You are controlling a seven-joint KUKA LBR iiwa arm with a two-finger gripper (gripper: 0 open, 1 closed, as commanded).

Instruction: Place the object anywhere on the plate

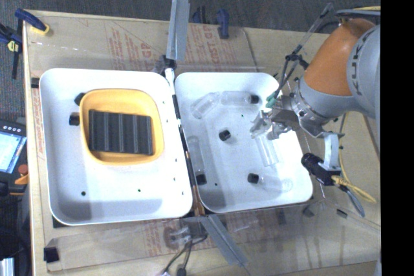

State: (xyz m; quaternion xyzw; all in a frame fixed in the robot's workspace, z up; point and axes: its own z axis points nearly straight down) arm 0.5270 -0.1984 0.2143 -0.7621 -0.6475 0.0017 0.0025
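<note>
A yellow plate [120,97] lies in the left bin [58,191], and a dark ribbed slab [121,132] covers most of its middle. Several clear plastic bottles with black caps lie in the right bin [213,200]: one near the back [226,100] and one toward the front right [270,161]. A loose black cap [224,135] rests mid-bin. My gripper [264,127] hangs low over the right side of the right bin, next to the clear plastic pieces there. The clear plastic makes it hard to tell what it touches.
The grey arm with its orange band [336,68] reaches in from the right over the bin's edge. A metal divider bar [178,26] stands behind the seam between the bins. Small black bits [75,118] sit at the left bin's back left. Clamps line the bench edges.
</note>
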